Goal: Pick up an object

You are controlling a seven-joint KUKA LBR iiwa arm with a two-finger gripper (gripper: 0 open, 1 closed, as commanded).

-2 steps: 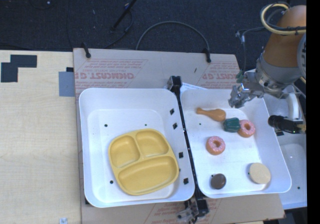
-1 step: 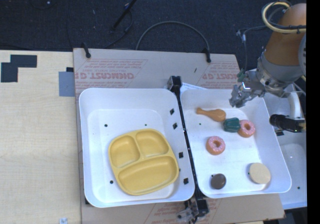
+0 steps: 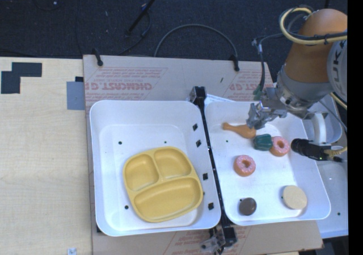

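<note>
A pale wooden table point(image 3: 39, 163) carries a printed brown cardboard sheet point(image 3: 147, 80), and on that sit two shallow white plastic bins side by side; behind, toward twelve o'clock, a dark carpeted floor point(image 3: 85, 15) is strewn with black cables. The left bin point(image 3: 108, 117) holds a yellow three-compartment plastic tray point(image 3: 163, 184). In the right bin point(image 3: 317, 191), the grey metal pincer point(image 3: 258, 116) hangs at about eleven o'clock of the bin's middle, just above a tan, drumstick-shaped toy point(image 3: 240, 129); whether it is parted or closed I cannot tell. Just beside it at four o'clock lies a dark green block point(image 3: 262, 142) touching a pink-frosted doughnut point(image 3: 279, 146). A second pink-frosted doughnut point(image 3: 244, 165) lies near centre, a dark brown round cookie point(image 3: 247, 206) at six o'clock, a pale beige disc point(image 3: 295, 197) at five
</note>
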